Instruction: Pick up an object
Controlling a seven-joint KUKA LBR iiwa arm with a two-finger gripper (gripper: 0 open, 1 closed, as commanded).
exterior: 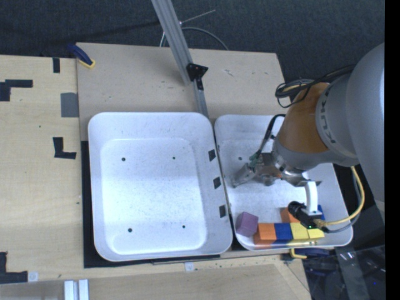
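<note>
The gripper (pixel 245 177) sits low inside the right bin (pixel 240 136), its dark metal fingers reaching toward the bin's left wall, and from where I stand I cannot tell whether they are spread or closed; nothing shows between them. Behind it the wrist swells into a glossy orange band (pixel 300 127) and then the smooth grey arm (pixel 356 105), which covers much of the bin's upper right part. A black cable (pixel 294 89) loops above the orange section, and a yellow one (pixel 356 202) curves down the bin's right side. The pickable things lie along the near edge of that same bin, apart from the gripper: a purple block (pixel 247 222) tilted on its own, then an orange block (pixel 267 232), a blue block (pixel 283 231) and a yellow block (pixel 300 233) packed in a touching row, with another orange piece (pixel 288 215) just behind them. The left bin (pixel 150 186) is a shallow white tray with rounded corners and a faintly speckled floor. A slim grey metal bar (pixel 172 27) slants down from the top to where the bins meet. Both bins rest on a pale wooden bench (pixel 37 136) marked with black tape pieces
</note>
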